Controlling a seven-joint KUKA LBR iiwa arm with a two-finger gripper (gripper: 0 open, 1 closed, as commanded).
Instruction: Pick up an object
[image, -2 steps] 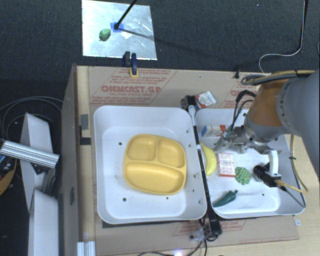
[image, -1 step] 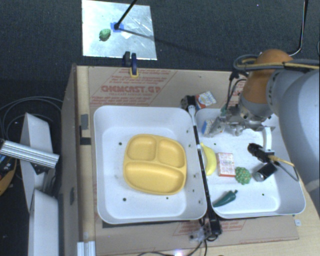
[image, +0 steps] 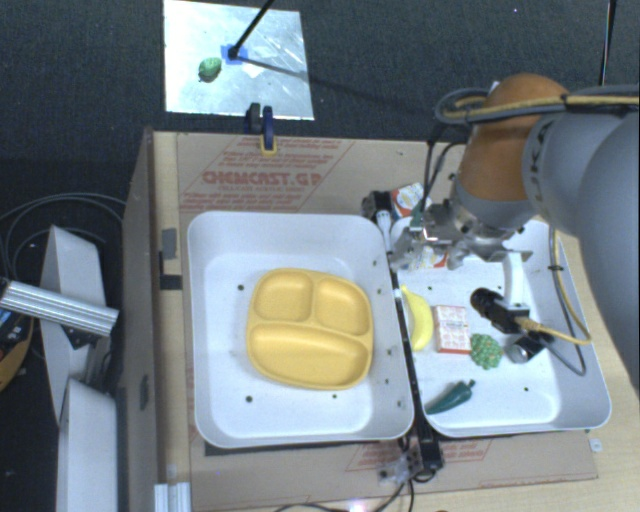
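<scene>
A cardboard-covered bench (image: 270, 170) stands on dark carpet (image: 70, 100) and carries two white bins. The left bin (image: 215, 300) holds a yellow divided plate (image: 305, 325). In the right bin (image: 520, 395) lie a banana (image: 420, 320) by the left wall, a red-and-white packet (image: 452, 328) just beside it, a knobbly green thing (image: 486, 351), and a dark green pepper (image: 452, 395) near the front. The grey arm (image: 560, 160) bends down from the right, its gripper (image: 425, 240) low over the right bin's back left corner. Whether it is spread or closed I cannot tell. A small white-and-orange item (image: 408, 198) behind it is half hidden.

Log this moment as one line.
hand: over right bin, far end | grasp: unclear | right bin: banana, packet, pepper | left bin: yellow plate
</scene>
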